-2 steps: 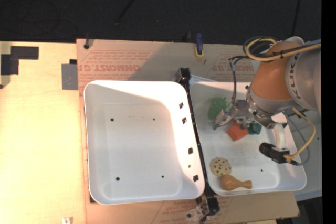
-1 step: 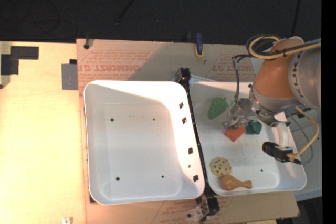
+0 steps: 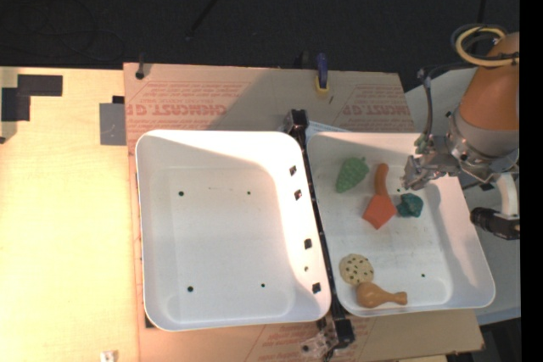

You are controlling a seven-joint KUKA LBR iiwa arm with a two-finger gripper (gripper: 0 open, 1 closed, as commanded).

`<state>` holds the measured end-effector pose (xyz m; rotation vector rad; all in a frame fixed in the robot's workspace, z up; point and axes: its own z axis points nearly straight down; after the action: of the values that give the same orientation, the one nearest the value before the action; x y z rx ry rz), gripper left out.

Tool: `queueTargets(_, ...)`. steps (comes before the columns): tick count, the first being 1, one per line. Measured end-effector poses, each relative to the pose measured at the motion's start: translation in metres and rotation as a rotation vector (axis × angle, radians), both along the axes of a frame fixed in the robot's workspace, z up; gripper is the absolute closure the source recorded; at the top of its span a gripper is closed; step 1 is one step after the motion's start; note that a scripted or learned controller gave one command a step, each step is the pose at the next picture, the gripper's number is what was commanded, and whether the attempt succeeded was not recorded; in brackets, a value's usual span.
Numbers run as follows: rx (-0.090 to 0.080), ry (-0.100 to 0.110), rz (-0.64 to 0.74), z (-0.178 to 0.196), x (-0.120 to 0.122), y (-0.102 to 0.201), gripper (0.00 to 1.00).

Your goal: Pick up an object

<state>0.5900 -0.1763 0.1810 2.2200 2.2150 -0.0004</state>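
Note:
The right bin holds several small objects. A green leafy piece lies near its back left. An orange-red spatula-shaped piece lies in the middle, with a small teal lump just to its right. A round speckled cookie and a tan drumstick sit near the front edge. My gripper hangs over the right bin's back right part, just above the teal lump and right of the spatula's handle. Nothing shows between its fingers.
The left bin sits beside the right one, with a black clip strip along the shared wall. Brown cardboard lies under both bins. A blue clamp stands at the cardboard's back edge. Pale wooden bench extends left.

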Motion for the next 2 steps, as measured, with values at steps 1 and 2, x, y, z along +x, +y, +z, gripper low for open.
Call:
queueTargets(1,0.002,0.004,0.0,0.0184,-0.0082,-0.0388,1.0)
queueTargets(2,0.004,0.005,0.0,0.0272,-0.0084,-0.0386,1.0)
